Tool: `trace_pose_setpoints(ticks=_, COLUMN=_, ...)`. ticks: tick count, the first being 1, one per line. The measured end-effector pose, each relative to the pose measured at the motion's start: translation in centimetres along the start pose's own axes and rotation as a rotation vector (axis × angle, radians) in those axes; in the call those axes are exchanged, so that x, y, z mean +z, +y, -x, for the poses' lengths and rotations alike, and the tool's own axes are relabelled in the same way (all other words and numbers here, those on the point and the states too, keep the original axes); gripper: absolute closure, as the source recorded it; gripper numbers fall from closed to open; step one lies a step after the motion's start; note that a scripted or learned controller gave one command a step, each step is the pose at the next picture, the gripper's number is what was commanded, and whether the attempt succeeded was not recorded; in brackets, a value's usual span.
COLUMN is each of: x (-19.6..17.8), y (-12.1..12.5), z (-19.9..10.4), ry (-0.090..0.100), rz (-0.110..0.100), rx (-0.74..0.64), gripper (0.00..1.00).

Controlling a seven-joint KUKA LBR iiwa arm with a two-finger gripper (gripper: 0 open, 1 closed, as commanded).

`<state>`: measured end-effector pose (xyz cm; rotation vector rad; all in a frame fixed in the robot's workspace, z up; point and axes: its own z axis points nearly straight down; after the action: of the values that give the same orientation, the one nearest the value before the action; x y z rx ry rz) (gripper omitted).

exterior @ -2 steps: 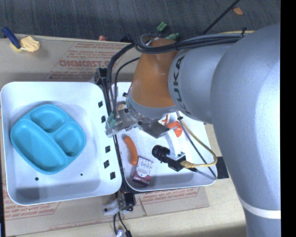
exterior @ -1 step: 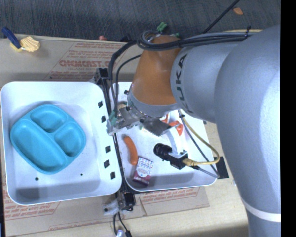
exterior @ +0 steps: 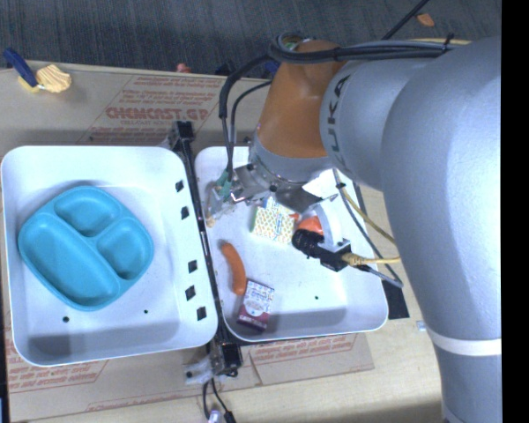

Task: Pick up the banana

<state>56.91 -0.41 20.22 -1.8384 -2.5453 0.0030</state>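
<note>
– White plastic, two shallow bins side by side on a bench, seen from above at a slant. The left bin holds a blue divided plate. The right bin holds the clutter.

– Where is the banana?

– I cannot tell. The big grey arm reaches in from the right and covers the back half of the right bin, so the banana may lie beneath it. A small yellow object sits on the cardboard well outside both bins, at the far left. It is too small to name.

– And the claw?

– The gripper is low in the right bin's back left corner, near the dividing wall. Whether it is spread, pressed together or pinching something, I cannot tell.

– What lies close to it?

– A patterned packet just beside the wrist, an orange stick-shaped item nearer the front, and a dark wrapped snack at the front edge.

– So what could go wrong?

– As I judge it, the claw may close on the wrong item or on nothing at all, since it works tight against the wall among items packed near one another. It could also catch the bin's rim and drag the bin.
</note>
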Motion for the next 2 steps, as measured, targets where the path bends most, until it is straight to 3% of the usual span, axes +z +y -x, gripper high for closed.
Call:
trace_pose_setpoints(ticks=1, x=1.1, y=8.4, z=0.9, ry=0.000, rz=0.000, rx=0.097, gripper=1.00)
trace_pose_setpoints(ticks=2, x=0.0, y=8.5, z=0.9, ry=-0.001, rz=-0.002, rx=0.089, gripper=1.00)
